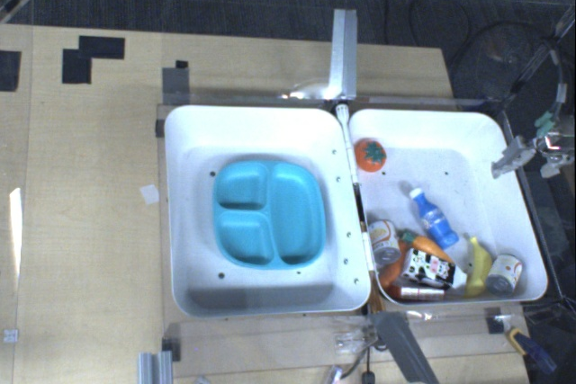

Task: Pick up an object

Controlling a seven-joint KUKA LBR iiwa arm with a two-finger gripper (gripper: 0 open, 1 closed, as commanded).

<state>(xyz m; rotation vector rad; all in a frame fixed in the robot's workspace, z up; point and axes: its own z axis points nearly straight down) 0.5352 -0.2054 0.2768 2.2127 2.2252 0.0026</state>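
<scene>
A pale wooden bench (81, 193) stands on dark carpet, with a thin cable looping across the floor beyond it and a few black blocks set on its far left side. Two shallow white bins sit side by side on the bench, touching along a metal divider. The left bin (184, 220) holds a turquoise divided plate (269, 213), lying flat near its middle with three compartments facing up. The right bin (504, 148) carries the clutter: an orange-red ball with a green patch (370, 154) rests by itself in the far left corner, close to the divider, and a small blue bottle with a white cap (431, 218) lies tilted near the middle. Along the near edge the rest is heaped together: a small can (382, 237) just beside the divider, an orange carrot-shaped piece (427, 244) against it, a black-and-white patterned box (426, 267) below that, a yellow banana (477, 265) leaning upright, and another can (507, 272) in the near right corner. The gripper (517, 155) hangs at the right bin's right rim, well apart from every object, and nothing is between its fingers; I cannot tell whether they are spread or closed.
</scene>
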